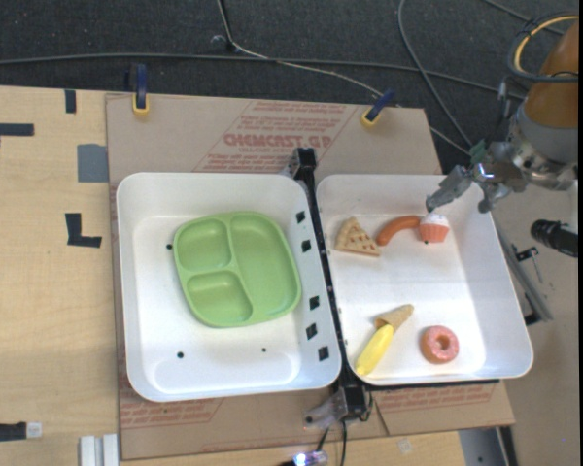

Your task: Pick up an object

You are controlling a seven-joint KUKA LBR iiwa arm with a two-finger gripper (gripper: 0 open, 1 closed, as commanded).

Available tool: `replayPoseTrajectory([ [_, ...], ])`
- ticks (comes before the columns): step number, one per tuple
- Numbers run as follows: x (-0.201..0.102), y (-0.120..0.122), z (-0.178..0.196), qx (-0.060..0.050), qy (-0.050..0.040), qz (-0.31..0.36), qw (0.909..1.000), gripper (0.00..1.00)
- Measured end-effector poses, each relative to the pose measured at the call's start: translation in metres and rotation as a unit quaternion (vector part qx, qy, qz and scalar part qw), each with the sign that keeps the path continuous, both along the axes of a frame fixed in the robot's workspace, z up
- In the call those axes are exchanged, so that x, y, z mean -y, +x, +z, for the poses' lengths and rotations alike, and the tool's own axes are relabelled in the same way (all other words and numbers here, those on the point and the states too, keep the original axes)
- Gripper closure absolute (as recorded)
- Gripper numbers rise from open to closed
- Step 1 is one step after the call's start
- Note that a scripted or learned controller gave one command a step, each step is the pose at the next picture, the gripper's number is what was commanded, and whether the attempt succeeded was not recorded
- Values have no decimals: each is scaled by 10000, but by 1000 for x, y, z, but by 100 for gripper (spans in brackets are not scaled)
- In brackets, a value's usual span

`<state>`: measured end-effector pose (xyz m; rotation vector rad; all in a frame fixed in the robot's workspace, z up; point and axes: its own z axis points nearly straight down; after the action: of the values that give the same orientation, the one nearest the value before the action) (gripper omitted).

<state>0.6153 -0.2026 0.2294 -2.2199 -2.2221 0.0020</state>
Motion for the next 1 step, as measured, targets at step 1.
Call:
replayPoseTrajectory([
  [1, 2, -6, -45, -20, 1, 0, 10000, 0],
])
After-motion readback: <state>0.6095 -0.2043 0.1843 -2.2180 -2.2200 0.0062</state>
